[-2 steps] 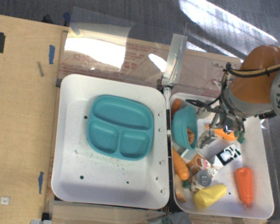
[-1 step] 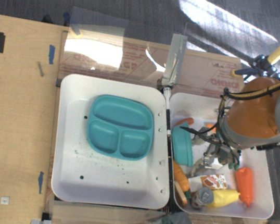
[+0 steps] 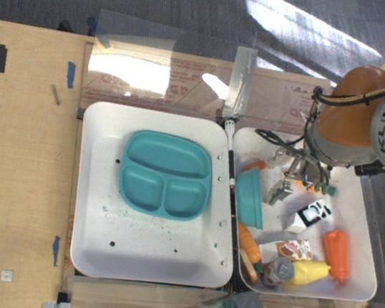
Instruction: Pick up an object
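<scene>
1. Plywood surface (image 3: 7, 178), tan, carries two shallow white bins side by side; dark carpeted floor lies beyond.
2. Left bin (image 3: 91, 242): well to the gripper's left, holding a teal divided plate (image 3: 166, 174) with three compartments, lying flat.
3. Right bin (image 3: 361, 278): the grey arm with its orange band (image 3: 353, 102) reaches in here.
4. Gripper (image 3: 285, 187): low over the bin's upper middle; whether its fingers are spread or closed cannot be told, and nothing is seen held.
5. Candidate objects: a teal bowl (image 3: 249, 198) on edge just to the gripper's left; a black-and-white box (image 3: 313, 212) just to its right; an orange carrot-like piece (image 3: 337, 254) further right and nearer the camera; a yellow piece (image 3: 310, 271) and a grey tin (image 3: 278, 271) in the front of the bin; an orange piece (image 3: 249, 244) along the left wall.
6. Risk, as judged: the gripper stands over bare floor between bowl and box, so a straight descent may close on nothing.
7. Risk, as judged: crowded front items could shift or wedge together.
</scene>
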Robot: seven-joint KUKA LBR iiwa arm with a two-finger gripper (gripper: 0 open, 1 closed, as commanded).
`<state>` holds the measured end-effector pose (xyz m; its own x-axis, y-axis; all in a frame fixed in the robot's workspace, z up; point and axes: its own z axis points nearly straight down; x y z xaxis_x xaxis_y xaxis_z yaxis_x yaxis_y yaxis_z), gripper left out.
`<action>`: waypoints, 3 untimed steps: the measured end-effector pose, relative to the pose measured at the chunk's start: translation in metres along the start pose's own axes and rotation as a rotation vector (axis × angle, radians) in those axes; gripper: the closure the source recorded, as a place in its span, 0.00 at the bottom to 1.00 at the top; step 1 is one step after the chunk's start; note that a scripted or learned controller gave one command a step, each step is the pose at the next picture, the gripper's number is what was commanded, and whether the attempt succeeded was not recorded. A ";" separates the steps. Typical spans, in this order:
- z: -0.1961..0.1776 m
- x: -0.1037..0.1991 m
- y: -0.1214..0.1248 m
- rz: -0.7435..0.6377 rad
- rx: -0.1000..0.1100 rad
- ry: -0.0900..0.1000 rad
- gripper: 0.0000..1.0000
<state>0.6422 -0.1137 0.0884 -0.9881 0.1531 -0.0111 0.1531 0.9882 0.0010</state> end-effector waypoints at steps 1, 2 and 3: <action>-0.015 -0.004 0.001 -0.001 0.000 -0.013 1.00; -0.148 -0.007 0.012 -0.189 0.001 -0.012 1.00; -0.141 -0.004 0.012 -0.188 -0.001 0.002 0.00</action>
<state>0.6466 -0.1027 0.2292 -0.9994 -0.0343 -0.0093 -0.0343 0.9994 0.0000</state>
